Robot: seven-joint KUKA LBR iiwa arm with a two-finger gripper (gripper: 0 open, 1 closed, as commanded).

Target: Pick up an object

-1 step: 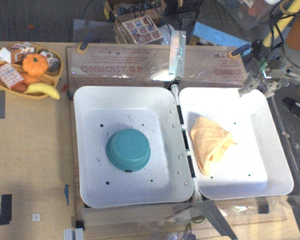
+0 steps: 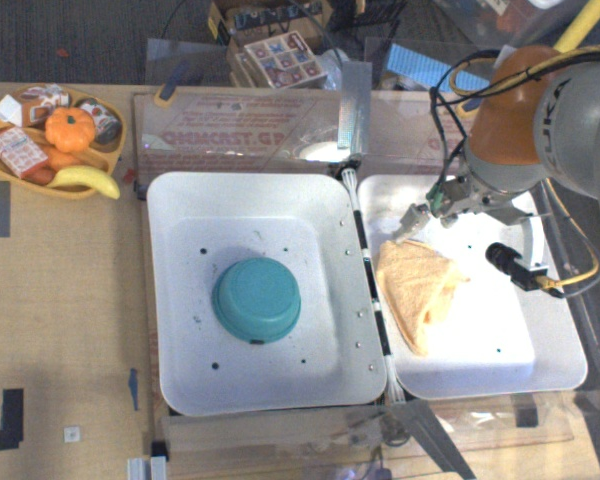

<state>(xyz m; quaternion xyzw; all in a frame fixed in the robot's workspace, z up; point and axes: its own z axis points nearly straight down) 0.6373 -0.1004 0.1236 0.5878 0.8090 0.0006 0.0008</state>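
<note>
Two white bins (image 2: 170, 268) – one teal bowl (image 2: 258, 299), one tan cloth (image 2: 418, 290); jaws (image 2: 417, 220) unreadable.

Open floor around the teal bowl (image 2: 258, 299) in the left bin (image 2: 180, 208); tan cloth (image 2: 417, 290) seemingly crowding the right bin (image 2: 550, 368).

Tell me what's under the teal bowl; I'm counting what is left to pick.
The teal bowl sits upside down on the left bin floor. Anything beneath it is covered by the bowl, so I can't tell.
</note>
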